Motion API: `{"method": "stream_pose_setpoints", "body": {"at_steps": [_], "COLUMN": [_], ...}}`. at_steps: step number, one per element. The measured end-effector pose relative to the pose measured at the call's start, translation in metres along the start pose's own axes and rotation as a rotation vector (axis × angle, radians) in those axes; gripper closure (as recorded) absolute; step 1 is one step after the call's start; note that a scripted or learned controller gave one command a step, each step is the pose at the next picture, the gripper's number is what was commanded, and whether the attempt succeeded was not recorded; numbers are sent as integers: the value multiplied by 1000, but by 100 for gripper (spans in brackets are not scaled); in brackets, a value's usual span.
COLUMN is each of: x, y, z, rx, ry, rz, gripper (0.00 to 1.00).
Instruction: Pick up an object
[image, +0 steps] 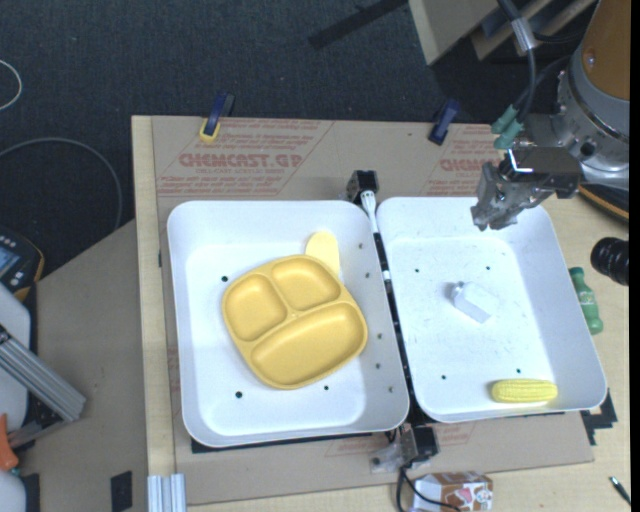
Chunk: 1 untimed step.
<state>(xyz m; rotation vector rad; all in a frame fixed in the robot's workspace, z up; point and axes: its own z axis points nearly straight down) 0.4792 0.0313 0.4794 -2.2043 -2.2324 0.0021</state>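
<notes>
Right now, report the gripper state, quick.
Gripper: above the right bin's far edge, nothing seen in it; open or shut cannot be told.

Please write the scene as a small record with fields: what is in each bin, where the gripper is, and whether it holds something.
left bin: yellow divided plate, with a pale yellow piece partly under its far edge
right bin: small grey block near the middle; yellow corn cob at the near edge
gripper: over the right bin's far edge, apart from both objects
held: nothing seen between the fingers
</notes>
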Motion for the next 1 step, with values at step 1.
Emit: {"method": "stream_pose_setpoints", "body": {"at_steps": [1], "x": [84], "y": [0], "z": [39], "rx": [3], "ry": [-1], "rz": [3], "gripper": [100]}}
